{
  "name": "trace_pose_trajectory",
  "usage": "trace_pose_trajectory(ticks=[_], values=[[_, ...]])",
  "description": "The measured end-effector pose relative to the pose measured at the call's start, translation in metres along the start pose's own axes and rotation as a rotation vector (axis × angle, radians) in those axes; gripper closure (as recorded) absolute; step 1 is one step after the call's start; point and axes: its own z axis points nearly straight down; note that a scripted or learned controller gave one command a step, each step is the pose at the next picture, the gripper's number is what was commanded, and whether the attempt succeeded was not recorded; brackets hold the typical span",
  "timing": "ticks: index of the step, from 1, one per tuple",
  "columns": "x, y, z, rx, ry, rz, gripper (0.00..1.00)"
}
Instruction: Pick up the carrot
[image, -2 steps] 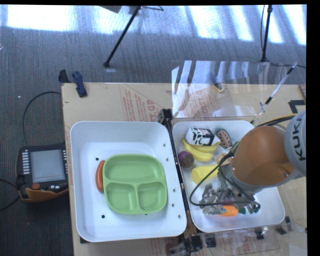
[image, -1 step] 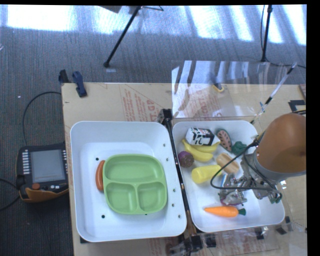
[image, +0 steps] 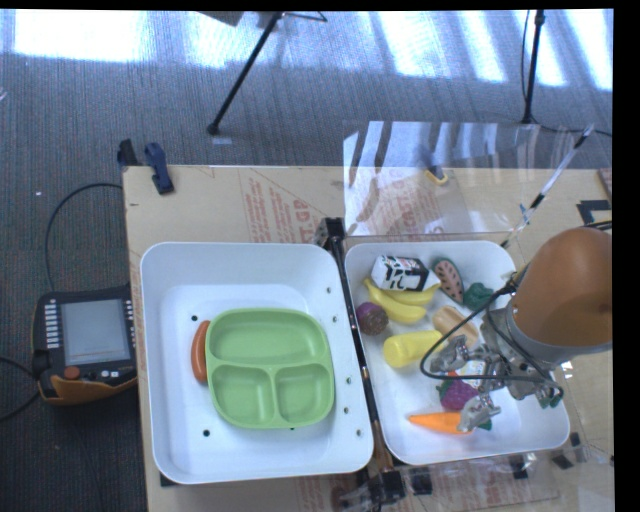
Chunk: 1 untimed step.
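Observation:
The carrot (image: 437, 422), orange with a green top at its right end, lies flat near the front of the right bin (image: 530, 440). My gripper (image: 468, 381) hangs over that bin, just above and to the right of the carrot. Its two metal fingers (image: 484, 409) stand apart, open. A purple toy bunch of grapes (image: 457, 393) shows in the gap, apparently lying on the bin floor beneath them. The lower fingertip sits close to the carrot's green end; nothing is gripped.
The right bin also holds a black-and-white carton (image: 400, 272), a banana (image: 396, 303), a watermelon slice (image: 448, 278), a purple fig (image: 372, 318) and a yellow fruit (image: 410, 348). The left bin (image: 170, 300) holds a green divided plate (image: 268, 367) and a red sausage (image: 200, 352).

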Motion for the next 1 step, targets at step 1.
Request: trace_pose_trajectory(ticks=[1], values=[[0.0116,0.0007,0.0331,0.0,0.002,0.276,0.0]])
